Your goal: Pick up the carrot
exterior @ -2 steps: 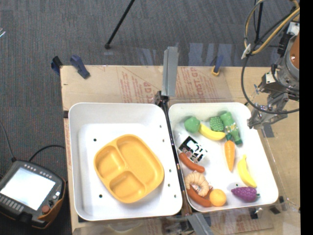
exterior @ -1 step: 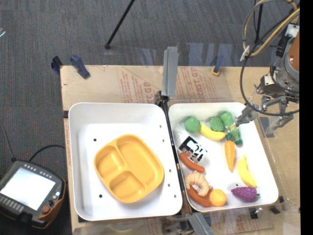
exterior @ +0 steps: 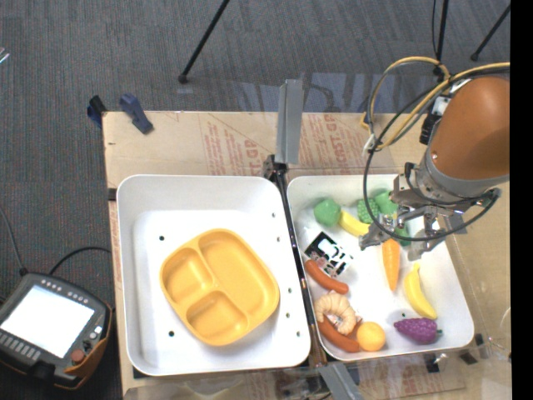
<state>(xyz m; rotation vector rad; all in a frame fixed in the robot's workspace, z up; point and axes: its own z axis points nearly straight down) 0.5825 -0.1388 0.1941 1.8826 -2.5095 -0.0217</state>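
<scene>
The carrot (exterior: 391, 265) lies in the right bin (exterior: 460, 294), orange and pointing toward the near edge, with its thick end at the far side. My gripper (exterior: 393, 242) hangs right over that thick end. Its fingers (exterior: 371, 239) stand apart on either side of the carrot's top, so it is open. The carrot rests on the bin floor, and the wrist hides the gripper's upper part.
A banana (exterior: 419, 292) lies just right of the carrot, with a purple fruit (exterior: 416, 330) below it. To the left are a black-and-white tag (exterior: 327, 252), two sausages (exterior: 326, 277), a shrimp (exterior: 337, 308) and an orange (exterior: 371, 336). Green pieces (exterior: 328, 212) sit at the far side. The left bin holds a yellow divided plate (exterior: 219, 285).
</scene>
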